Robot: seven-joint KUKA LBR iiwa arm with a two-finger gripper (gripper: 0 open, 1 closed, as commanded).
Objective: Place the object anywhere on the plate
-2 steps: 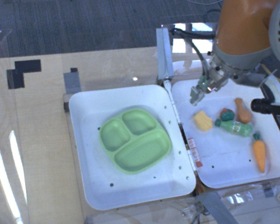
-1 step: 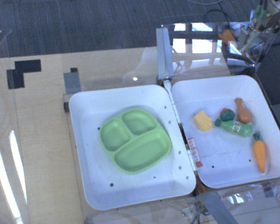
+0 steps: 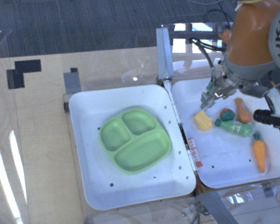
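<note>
A green three-compartment plate (image 3: 135, 140) lies in the left white bin (image 3: 97, 191). In the right bin (image 3: 275, 170) lie a yellow corn piece (image 3: 203, 121), a green bottle-shaped toy (image 3: 235, 127) with a red piece (image 3: 226, 114) at its top, an orange-brown drumstick-like toy (image 3: 242, 111) and an orange carrot (image 3: 259, 155). My gripper (image 3: 209, 98) hangs over the right bin's upper left, just above and beside the corn. Nothing shows between its fingers.
A metal divider rail (image 3: 180, 129) runs between the two bins. The arm's orange band and wrist (image 3: 255, 32) loom over the right bin's far right corner. Cables trail behind the bench at top right.
</note>
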